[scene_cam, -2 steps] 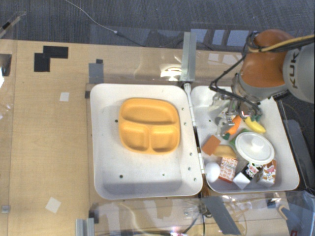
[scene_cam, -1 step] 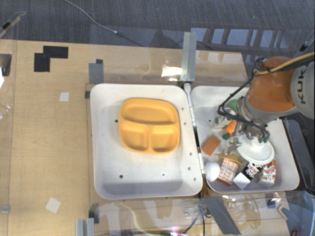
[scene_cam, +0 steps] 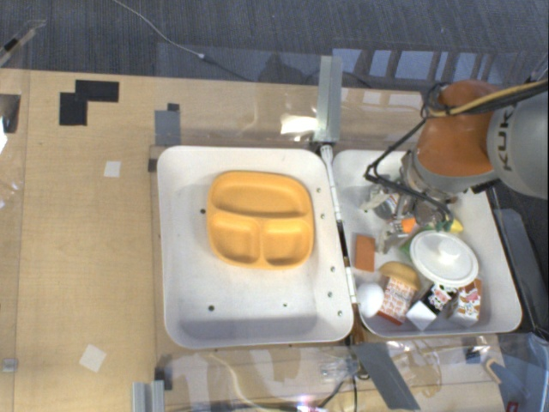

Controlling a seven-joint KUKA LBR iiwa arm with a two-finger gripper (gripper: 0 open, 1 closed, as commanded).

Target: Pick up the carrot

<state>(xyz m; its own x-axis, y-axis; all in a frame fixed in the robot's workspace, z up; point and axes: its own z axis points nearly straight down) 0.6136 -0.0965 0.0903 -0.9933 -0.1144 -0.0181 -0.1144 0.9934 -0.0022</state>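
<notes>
- Fingers of our metal two-finger gripper (scene_cam: 403, 221) point down into the right-hand shallow white plastic bin (scene_cam: 506, 316); we cannot tell whether they are apart or together, since cables and clutter blur them.
- We see a small orange carrot piece (scene_cam: 408, 225) just beside the fingertips, near the bin's middle, with a green and yellow scrap to its right; whether the fingers touch it is unclear.
- We note a round white glossy lidded bowl (scene_cam: 443, 258) just below the carrot, crowding it.
- We find a flat reddish-brown rectangular block (scene_cam: 365, 252) to the left, and under it a tan rounded bread-like lump (scene_cam: 399, 273).
- We see a smooth white egg-shaped ball (scene_cam: 371, 299) by the bin's lower left corner, beside a small printed red-and-white carton (scene_cam: 396, 300) and other printed packets.
- We see the left-hand shallow white bin (scene_cam: 180, 256) holding a matte yellow plastic divided tray (scene_cam: 260, 219) with rounded corners and three compartments.
</notes>
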